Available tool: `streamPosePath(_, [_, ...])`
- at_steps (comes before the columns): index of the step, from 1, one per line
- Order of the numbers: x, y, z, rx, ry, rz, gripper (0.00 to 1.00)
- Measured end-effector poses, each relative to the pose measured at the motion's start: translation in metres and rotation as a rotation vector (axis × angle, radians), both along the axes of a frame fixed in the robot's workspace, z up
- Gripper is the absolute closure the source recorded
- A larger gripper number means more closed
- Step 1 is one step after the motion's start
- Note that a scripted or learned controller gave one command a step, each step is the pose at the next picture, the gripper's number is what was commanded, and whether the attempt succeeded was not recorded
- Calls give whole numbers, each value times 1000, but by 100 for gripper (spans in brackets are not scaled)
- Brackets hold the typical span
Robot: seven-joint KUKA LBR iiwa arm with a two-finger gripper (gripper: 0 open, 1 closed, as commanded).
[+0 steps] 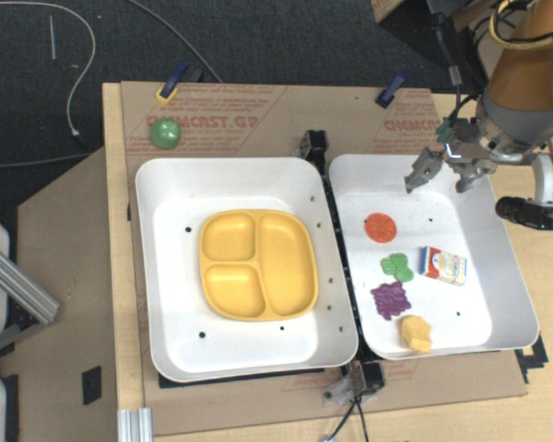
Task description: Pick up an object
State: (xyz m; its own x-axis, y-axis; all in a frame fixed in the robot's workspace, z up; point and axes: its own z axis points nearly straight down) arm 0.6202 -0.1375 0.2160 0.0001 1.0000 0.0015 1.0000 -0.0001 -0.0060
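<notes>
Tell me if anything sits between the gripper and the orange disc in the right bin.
Nothing visible does. The gripper, fingers spread, hangs over the right bin's far end; only bare white floor separates it from the orange disc.

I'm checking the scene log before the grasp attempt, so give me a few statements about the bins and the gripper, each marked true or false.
1. The yellow divided tray lies in the left bin. True.
2. The gripper holds the orange disc. False: its open fingers hang above the right bin's upper part, with nothing between them.
3. The green ball lies in the right bin. False: it sits on the cardboard, outside both bins.
4. The purple piece lies between the green piece and the yellow piece. True.
5. The small box lies in the right bin. True.
</notes>
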Motion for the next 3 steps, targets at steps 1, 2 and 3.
streamPosePath(1, [-2,7,-45,1,0,0,0])
streamPosePath(2, [-3,14,-89,1,1,1,0])
streamPosePath(3, [-1,14,-75,0,-7,0,100])
